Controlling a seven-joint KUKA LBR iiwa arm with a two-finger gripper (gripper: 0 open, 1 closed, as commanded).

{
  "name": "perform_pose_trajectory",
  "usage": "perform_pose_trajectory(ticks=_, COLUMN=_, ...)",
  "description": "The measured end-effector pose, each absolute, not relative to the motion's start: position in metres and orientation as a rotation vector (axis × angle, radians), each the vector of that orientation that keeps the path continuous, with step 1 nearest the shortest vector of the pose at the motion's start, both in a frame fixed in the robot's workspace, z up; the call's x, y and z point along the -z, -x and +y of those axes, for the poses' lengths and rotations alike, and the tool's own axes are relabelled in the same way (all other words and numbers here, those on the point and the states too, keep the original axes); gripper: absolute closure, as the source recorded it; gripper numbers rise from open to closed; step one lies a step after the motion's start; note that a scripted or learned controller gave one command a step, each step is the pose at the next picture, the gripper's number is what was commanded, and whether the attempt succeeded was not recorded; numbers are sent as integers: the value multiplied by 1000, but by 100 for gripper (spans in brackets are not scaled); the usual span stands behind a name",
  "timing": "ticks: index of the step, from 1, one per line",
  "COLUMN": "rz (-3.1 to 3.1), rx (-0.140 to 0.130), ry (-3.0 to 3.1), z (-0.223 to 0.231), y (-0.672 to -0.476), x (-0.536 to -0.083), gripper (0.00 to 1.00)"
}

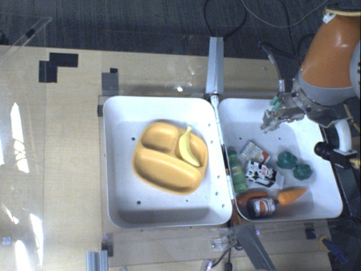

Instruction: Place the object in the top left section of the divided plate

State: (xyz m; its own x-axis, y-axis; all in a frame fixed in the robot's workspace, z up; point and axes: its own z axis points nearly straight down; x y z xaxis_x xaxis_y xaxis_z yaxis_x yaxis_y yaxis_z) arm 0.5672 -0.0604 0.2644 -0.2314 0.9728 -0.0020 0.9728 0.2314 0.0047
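A yellow divided plate (pixel 169 171) lies in the left bin (pixel 121 208). A yellow banana (pixel 188 147) rests in the plate's top right section. The top left section (pixel 159 134) holds nothing. My gripper (pixel 274 119) hangs over the upper part of the right bin (pixel 330 208), apart from the objects there, and nothing shows in it. Below it lie a patterned packet (pixel 252 151), a black-and-white box (pixel 261 174), two green pieces (pixel 287 160) (pixel 303 171), an orange carrot (pixel 291 195), a small can (pixel 262 206) and a green bottle (pixel 238 173).
A metal rail (pixel 215 66) runs down to the divider between the two bins. Black cables (pixel 225 16) lie on the floor behind the bench. The arm's orange band (pixel 333 44) stands over the right bin's far right corner.
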Motion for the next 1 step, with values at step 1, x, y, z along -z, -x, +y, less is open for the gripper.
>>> perform_pose_trajectory(ticks=1, rz=2471, rx=-2, ry=-1935, z=-151, y=-655, x=-184, gripper=100)
